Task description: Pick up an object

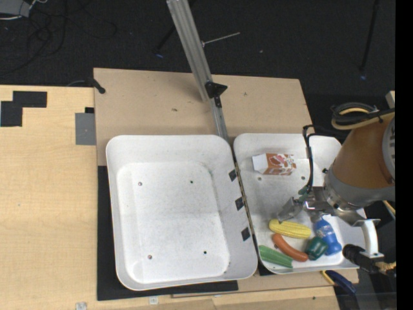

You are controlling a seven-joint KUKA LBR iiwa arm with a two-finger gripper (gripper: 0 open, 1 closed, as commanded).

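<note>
The right bin (pixel 248 150) holds a small white and red carton (pixel 275 164) near its back, a yellow corn cob (pixel 290 228), an orange-red sausage-like piece (pixel 290 248), a green pod (pixel 275 258), a blue bottle (pixel 327 233) and a dark green piece (pixel 316 247) at its front. My gripper (pixel 299 206) hangs low over the middle of this bin, just above and behind the corn cob. Its metal fingers (pixel 288 210) point left and down, with nothing visibly between them.
The left bin (pixel 116 173) lies beside the right one, joined by black clips (pixel 239 203) along the shared wall. A slanted aluminium rail (pixel 193 50) rises behind the bins. The arm's orange band (pixel 364 157) covers the right bin's right side.
</note>
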